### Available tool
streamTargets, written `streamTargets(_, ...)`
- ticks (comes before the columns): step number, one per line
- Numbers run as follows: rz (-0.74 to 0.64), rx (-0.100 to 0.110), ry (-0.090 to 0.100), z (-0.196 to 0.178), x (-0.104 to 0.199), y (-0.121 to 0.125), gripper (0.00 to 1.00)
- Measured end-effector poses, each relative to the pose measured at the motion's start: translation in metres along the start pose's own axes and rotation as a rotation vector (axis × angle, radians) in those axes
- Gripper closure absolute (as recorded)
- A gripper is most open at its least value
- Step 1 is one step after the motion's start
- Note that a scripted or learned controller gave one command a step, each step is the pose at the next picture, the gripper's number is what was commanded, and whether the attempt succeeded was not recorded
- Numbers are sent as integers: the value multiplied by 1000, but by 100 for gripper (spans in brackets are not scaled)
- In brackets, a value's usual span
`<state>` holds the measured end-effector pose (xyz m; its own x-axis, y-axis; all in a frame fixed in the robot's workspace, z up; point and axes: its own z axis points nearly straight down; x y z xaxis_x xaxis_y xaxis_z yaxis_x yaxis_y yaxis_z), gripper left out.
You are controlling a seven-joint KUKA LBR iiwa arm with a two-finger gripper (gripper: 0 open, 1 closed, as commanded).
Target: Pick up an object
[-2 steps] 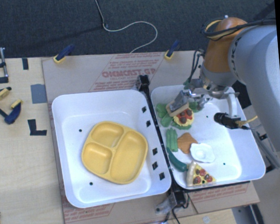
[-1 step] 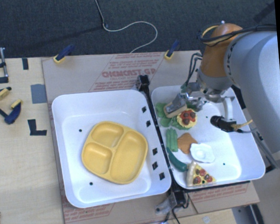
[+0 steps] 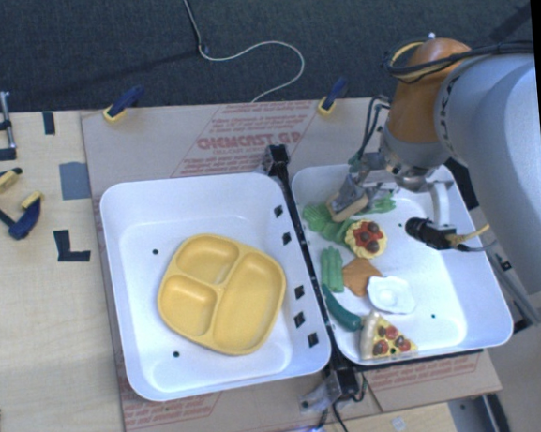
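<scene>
1. Look to the right of the frame: the grey arm with the orange band [image 3: 421, 103] comes in from the upper right and leans over the right-hand shallow white bin [image 3: 476, 310]. Its pincer [image 3: 355, 193] sits low over the upper left part of that bin.

2. A small tan, wedge-shaped toy piece [image 3: 347, 208] lies right at the pincer's tip, touching or very nearly so. You cannot tell from this slant whether it is between the jaws or just under them, so do not count it as held. How wide the pincer stands is likewise not readable (metal and cable hide the tips).

3. The relation that matters: that tan piece is directly beneath the tip, its long axis running from lower left to upper right. The other toys lie below and slightly left of the pincer in the frame: a green leafy piece [image 3: 320, 219] just beside it, a round yellow tart with red berries [image 3: 366, 238] just below, then a green pod [image 3: 332, 271], a brown round piece [image 3: 359, 276], a white fried egg [image 3: 390, 295] and a pizza slice [image 3: 385, 337] near the bin's lower edge.

4. My judgement: the grasp is being attempted, not finished. The crowding is the risk, since the leaf and tart sit close enough to be nudged.

5. The left-hand white bin [image 3: 126, 232] holds a yellow divided plastic plate [image 3: 223, 292], well apart from the pincer.
</scene>
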<state>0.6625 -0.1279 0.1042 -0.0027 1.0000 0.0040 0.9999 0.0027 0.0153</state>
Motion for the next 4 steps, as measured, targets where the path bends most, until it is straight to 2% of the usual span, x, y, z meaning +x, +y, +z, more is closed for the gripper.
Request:
streamTargets(1, 1, 16, -4, -42, -4, 1, 100)
streamTargets(3, 1, 15, -4, -121, -3, 10, 100)
streamTargets(4, 2, 23, -3, -113, 24, -43, 100)
